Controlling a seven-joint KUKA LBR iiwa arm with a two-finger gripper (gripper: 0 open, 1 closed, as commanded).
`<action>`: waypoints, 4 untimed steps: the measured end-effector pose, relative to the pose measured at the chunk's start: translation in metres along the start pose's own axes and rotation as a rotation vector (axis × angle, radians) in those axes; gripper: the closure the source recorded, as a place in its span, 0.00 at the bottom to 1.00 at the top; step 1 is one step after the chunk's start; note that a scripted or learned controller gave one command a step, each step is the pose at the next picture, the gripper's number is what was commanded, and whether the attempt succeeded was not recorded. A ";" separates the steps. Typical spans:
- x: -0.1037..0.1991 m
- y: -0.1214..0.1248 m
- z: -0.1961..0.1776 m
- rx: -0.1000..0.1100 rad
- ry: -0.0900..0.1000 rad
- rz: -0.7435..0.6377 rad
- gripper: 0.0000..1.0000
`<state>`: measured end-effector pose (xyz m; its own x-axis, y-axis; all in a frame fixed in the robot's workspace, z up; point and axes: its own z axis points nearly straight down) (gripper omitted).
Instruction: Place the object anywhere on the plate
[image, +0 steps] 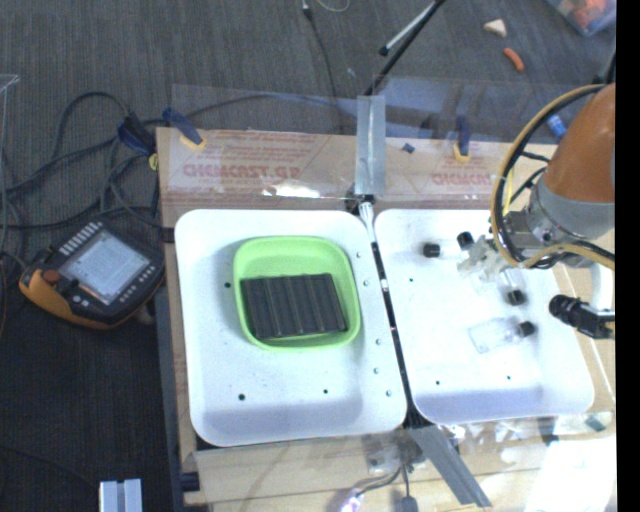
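Observation:
A green square plate (293, 247) sits in the middle of the left white bin (215, 400). A dark grey ribbed rectangular object (292, 307) lies flat inside the plate, toward its near edge. My gripper (485, 298) hangs over the right white bin (450, 390), well to the right of the plate. Its two clear fingers (477, 262) stand wide apart, open, with nothing between them. The grey arm with its orange band (585, 150) comes in from the right edge.
A hand-held control pendant (95, 272) with cables lies on the floor left of the bench. Cardboard (260, 165) and a metal bar (369, 140) stand behind the bins. Yellow and black cables (520, 170) loop beside the arm.

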<state>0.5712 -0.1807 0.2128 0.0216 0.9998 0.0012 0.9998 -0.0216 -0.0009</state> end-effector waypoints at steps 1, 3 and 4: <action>0.000 0.000 0.000 0.000 0.000 0.000 0.00; 0.000 0.000 0.000 0.000 0.000 0.000 0.00; 0.000 0.000 0.000 0.000 0.000 0.000 0.00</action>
